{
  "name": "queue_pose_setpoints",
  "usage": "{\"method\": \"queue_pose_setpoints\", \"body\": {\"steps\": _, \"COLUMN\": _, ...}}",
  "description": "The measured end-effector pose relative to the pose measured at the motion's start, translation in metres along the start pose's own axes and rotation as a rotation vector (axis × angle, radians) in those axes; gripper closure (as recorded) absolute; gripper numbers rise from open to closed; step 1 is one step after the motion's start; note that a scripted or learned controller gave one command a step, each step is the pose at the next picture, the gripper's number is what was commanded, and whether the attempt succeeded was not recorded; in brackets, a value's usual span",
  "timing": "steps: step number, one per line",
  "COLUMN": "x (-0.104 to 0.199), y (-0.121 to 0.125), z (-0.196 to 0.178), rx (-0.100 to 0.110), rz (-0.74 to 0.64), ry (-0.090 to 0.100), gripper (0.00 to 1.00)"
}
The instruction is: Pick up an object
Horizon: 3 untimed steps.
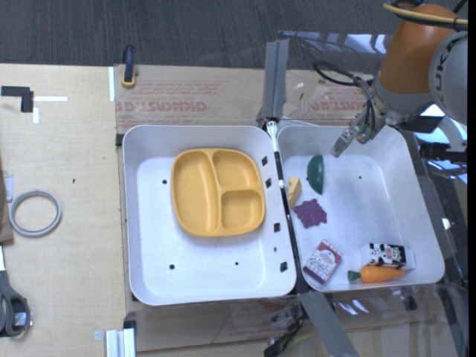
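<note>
Two bins, side by side.
Left white plastic bin (141, 222) held a yellow divided plate (218, 192); right white plastic bin (416, 199) held small items.

The arm (439, 50) is a thick, rounded machine with a smooth grey shell. A broad orange band (413, 43) wraps the segment above the wrist, glossy, with a pale ring along its upper edge. Black cables (338, 73) loop loosely beside the wrist. Below the band the body narrows to a grey wrist section, and from it extends the gripper (343, 143), slim and dark grey, with a small greenish patch near its base.
</note>
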State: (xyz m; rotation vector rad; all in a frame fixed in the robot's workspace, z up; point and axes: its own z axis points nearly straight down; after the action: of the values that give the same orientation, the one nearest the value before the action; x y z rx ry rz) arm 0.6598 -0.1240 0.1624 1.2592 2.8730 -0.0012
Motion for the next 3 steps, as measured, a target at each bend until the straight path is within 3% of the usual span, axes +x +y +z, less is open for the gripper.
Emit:
{"method": "queue_pose_setpoints", "body": {"steps": 1, "x": 0.0, "y": 0.0, "z": 0.0, "rx": 0.0, "rz": -0.001, "ry": 0.0, "gripper": 0.0}}
{"method": "queue_pose_setpoints", "body": {"steps": 2, "x": 0.033, "y": 0.003, "z": 0.065, "rx": 0.002, "rz": 0.248, "ry": 0.004, "gripper": 0.0}}
{"method": "queue_pose_setpoints", "body": {"steps": 3, "x": 0.047, "y": 0.006, "z": -0.03, "rx": 0.0, "rz": -0.064, "ry": 0.002, "gripper": 0.0}}
